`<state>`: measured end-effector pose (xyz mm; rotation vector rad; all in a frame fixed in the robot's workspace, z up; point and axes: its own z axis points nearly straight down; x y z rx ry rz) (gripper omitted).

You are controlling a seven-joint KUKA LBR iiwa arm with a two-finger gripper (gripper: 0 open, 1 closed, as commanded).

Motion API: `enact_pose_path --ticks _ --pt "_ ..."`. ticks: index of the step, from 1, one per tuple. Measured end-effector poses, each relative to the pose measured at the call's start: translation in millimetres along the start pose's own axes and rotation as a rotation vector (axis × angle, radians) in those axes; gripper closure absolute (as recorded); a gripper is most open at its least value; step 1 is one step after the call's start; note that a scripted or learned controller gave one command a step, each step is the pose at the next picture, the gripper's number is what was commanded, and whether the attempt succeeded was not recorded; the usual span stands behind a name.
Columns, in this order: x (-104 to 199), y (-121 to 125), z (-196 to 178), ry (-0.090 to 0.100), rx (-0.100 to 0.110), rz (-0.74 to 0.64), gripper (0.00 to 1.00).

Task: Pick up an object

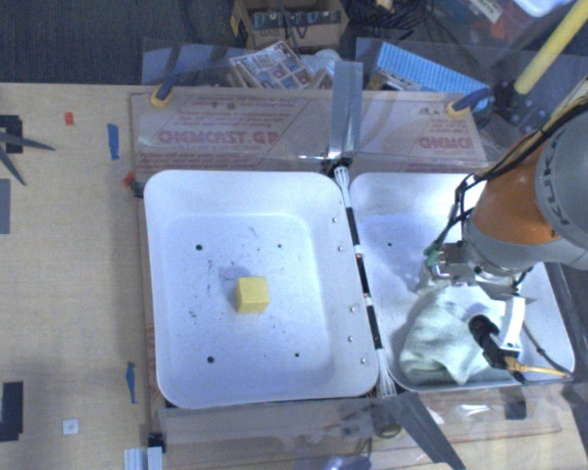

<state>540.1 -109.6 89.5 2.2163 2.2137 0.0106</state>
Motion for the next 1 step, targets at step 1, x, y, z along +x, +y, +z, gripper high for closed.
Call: enact_pose_path --ticks 1 --pt "4.8 31.6 1.1 -0.003 0.005 0.621 1.0"
